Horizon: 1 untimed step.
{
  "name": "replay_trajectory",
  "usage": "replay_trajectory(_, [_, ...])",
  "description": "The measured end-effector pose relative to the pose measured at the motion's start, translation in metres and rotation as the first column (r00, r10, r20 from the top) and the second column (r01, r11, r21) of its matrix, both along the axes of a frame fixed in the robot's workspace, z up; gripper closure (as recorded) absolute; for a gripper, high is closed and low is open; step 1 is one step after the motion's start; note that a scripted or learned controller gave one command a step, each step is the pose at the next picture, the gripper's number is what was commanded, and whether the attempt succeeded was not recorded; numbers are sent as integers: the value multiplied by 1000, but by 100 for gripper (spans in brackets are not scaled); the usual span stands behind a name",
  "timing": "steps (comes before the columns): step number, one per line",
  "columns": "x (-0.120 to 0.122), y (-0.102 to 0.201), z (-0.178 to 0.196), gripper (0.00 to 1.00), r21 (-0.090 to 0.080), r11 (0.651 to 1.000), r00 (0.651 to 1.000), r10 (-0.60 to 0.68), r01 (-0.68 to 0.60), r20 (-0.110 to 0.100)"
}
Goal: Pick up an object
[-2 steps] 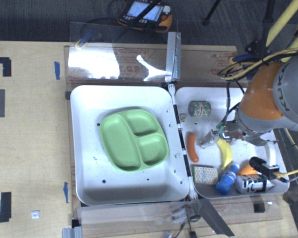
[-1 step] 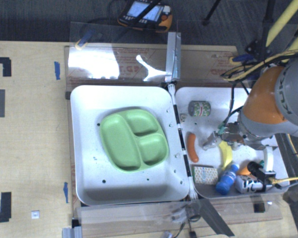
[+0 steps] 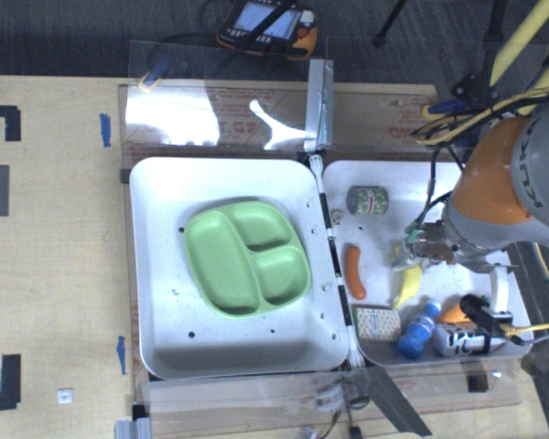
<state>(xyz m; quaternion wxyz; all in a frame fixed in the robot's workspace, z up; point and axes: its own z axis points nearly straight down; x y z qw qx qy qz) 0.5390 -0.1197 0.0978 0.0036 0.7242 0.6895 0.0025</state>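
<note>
yellow banana-like piece (image 3: pixel 408 286) lies in the right bin (image 3: pixel 384 176), touching the pincer (image 3: pixel 419 252) at its upper end; whether the pincer is spread or pinching, i cannot tell. crowding could spoil the grasp: the orange sausage (image 3: pixel 355 272), blue bottle (image 3: pixel 418 331) and patterned sponge (image 3: pixel 377 322) sit near, so the piece may slide or a neighbour get nudged.

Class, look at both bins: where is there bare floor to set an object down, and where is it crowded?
Left bin: bare white floor all round the green divided plate, widest along its left wall. Right bin: a small patch between the can and the sausage. Its near right corner is crowded: banana, blue bottle, sponge, arm.
</note>
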Motion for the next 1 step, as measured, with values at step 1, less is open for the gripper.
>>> replay_trajectory(1, [-21, 71, 86, 100, 1, 982, 982, 187, -187, -8])
